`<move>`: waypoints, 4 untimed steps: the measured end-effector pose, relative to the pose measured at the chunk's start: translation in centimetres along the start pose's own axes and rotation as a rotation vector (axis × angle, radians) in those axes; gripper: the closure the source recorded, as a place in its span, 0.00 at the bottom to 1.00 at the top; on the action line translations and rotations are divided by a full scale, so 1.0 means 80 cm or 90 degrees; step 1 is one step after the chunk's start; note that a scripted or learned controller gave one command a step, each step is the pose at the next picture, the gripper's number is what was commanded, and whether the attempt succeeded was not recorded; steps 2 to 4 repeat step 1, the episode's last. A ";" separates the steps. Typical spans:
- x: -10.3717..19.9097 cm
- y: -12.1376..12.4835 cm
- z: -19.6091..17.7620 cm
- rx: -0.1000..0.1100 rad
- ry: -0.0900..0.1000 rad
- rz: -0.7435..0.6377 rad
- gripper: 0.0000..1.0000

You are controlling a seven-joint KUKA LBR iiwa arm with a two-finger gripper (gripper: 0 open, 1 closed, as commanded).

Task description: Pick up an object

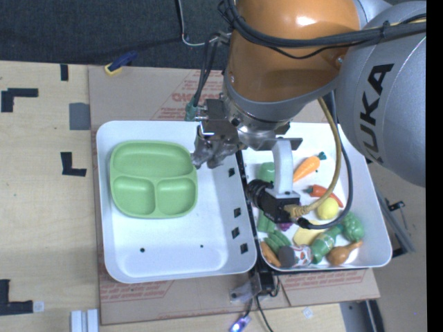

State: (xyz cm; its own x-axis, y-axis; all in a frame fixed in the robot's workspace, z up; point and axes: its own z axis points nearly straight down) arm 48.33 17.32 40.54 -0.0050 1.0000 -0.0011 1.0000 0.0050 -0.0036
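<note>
My gripper (206,152) hangs under the big orange-banded wrist, over the left bin (166,261). It sits just at the upper right corner of a green divided plate (152,178) that lies flat in that bin. I see nothing held in it. The right bin (370,206) holds toy food: an orange carrot (308,166), a small red pepper (320,191), a yellow lemon (329,209), a green broccoli piece (351,227) and a brown pear (339,254). The arm hides the upper part of the right bin.
More toy food lies in a heap at the right bin's front: a green pod (277,241), a yellow piece (308,236) and an orange-brown piece (270,256). The divider between the bins (239,213) runs just right of the gripper. Cardboard lies under both bins.
</note>
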 end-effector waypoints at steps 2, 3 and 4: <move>0.000 0.000 -0.012 0.001 -0.001 -0.001 1.00; 0.000 0.000 -0.012 0.001 -0.001 -0.001 1.00; 0.000 0.000 -0.012 0.001 -0.001 -0.001 1.00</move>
